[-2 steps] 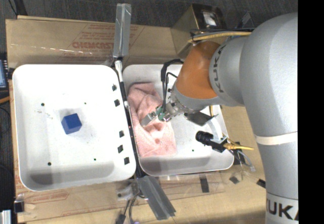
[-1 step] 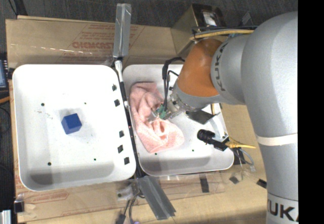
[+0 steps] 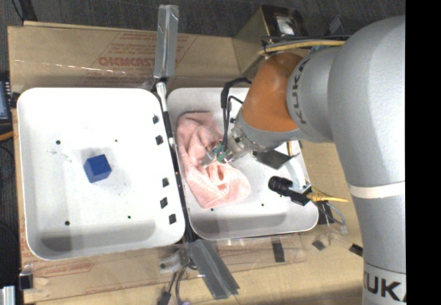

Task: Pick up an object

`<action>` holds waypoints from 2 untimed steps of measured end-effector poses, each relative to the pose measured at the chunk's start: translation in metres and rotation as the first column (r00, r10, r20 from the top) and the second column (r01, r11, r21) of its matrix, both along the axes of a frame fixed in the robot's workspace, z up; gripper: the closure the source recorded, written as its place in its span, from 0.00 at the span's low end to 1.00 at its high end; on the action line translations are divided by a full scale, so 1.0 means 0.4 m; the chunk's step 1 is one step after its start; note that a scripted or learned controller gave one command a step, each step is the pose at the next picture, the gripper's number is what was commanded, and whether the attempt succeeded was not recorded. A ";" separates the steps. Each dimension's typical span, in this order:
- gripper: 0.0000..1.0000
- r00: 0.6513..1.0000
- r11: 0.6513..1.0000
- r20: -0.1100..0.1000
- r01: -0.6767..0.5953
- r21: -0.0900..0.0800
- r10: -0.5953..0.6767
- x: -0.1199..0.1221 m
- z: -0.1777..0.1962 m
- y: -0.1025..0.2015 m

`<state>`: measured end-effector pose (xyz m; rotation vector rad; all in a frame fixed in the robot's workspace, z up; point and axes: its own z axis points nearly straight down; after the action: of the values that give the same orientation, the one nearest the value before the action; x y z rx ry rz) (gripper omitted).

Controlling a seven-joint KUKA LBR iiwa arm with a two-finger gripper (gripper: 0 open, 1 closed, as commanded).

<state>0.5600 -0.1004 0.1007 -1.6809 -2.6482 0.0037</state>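
In the right bin [image 3: 241,224] | my pincer [image 3: 219,153] rests down on the pink cloth [image 3: 207,159], near its middle | I cannot tell how the pincer stands | cloth crumpled along the bin's left side | left bin [image 3: 41,159]: blue cube [image 3: 97,167], well apart from my arm [image 3: 331,97].

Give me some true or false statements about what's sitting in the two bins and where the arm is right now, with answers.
1. A blue cube lies in the left bin. True.
2. A pink cloth lies in the right bin. True.
3. The gripper is over the left bin. False: it is at the cloth in the right bin.
4. The cloth lies flat and neatly folded. False: it is crumpled.
5. The cube touches the cloth. False: they lie in separate bins.
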 end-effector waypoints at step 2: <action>1.00 0.992 0.992 0.004 -0.126 0.001 0.126 -0.078 0.002 0.006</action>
<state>0.5289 -0.0979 0.1013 -1.5119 -2.7518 -0.0004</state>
